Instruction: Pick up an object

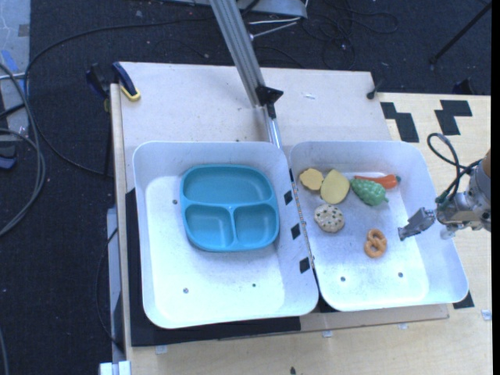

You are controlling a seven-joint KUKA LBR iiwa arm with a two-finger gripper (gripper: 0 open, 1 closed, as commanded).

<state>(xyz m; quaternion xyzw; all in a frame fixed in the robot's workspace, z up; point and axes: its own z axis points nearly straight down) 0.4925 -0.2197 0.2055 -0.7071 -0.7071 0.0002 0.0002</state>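
Dark floor with cables around a pale bench [195, 100]; metal pole slanting down from the top. Two white bins side by side. Left bin [156, 287]: one blue tray [230, 208], three compartments, nothing in them. Right bin [391, 283]: five items. Two yellow pieces touching, upper left: round one [311, 180], bigger one [335, 187]. One green-orange veg [372, 190] just right of those. One speckled cookie [330, 218] below the yellow pair. One pretzel [375, 243] lower right of cookie. Gripper [412, 226] low over right bin's right side, arm entering from right edge. Finger spread too small to read, cannot tell. Pretzel nearest, near gripper's left and slightly below, not touching. Nothing seen between fingers.
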